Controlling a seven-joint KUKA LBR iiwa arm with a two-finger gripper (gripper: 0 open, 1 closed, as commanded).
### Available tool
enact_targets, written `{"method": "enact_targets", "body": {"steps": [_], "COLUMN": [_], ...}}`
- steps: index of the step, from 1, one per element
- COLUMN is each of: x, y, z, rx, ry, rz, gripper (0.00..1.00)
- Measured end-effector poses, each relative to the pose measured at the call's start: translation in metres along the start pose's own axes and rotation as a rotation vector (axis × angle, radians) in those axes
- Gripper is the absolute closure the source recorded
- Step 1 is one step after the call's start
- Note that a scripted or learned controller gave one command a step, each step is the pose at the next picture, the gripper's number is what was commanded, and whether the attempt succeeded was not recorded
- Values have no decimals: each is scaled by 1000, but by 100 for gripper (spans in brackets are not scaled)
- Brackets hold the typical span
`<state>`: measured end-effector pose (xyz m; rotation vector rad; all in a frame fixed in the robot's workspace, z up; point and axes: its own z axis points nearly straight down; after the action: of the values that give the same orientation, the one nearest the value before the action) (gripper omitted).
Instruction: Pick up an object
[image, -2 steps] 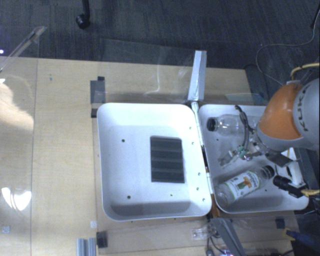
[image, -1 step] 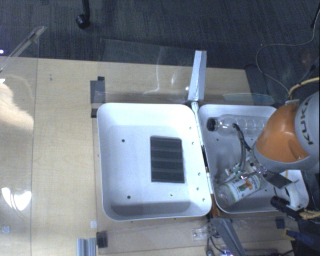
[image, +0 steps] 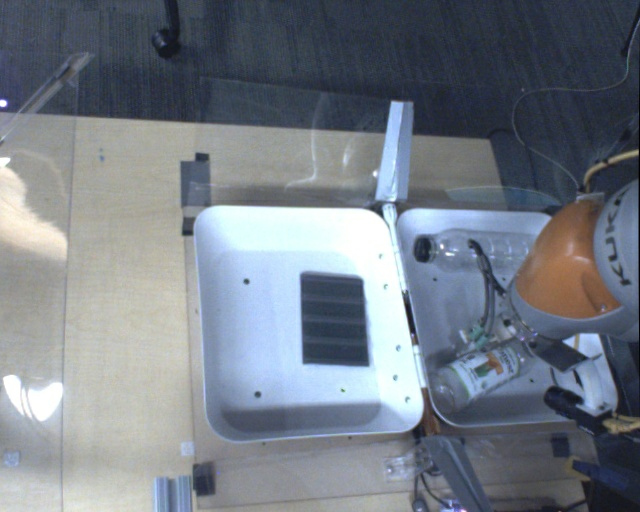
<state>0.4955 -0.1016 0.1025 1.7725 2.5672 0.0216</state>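
In the left bin (image: 230, 300) a dark ribbed rectangular pad (image: 334, 318) lies flat near the middle. The right bin (image: 440, 300) holds a clear plastic bottle (image: 470, 248) lying along its far wall, black cap to the left. A small white bottle with a green and red label (image: 478, 372) lies on its side near the front wall. The arm's orange band (image: 565, 268) hangs over the right half of this bin. My gripper (image: 497, 336) sits low under the wrist, just above the labelled bottle's right end, largely hidden by the arm and its cables.
A metal divider post (image: 397, 150) stands behind the gap between the bins. Black brackets (image: 198, 185) mark the bench by the left bin's far corner. Cables and black fittings (image: 575, 405) crowd the right bin's front right corner.
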Motion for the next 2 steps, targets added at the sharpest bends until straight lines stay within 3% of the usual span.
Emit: {"method": "enact_targets", "body": {"steps": [1, 2], "x": [19, 19], "y": [69, 69], "z": [-100, -100], "rx": [11, 12], "ry": [10, 11], "rz": [-610, -609], "gripper": [100, 0]}}
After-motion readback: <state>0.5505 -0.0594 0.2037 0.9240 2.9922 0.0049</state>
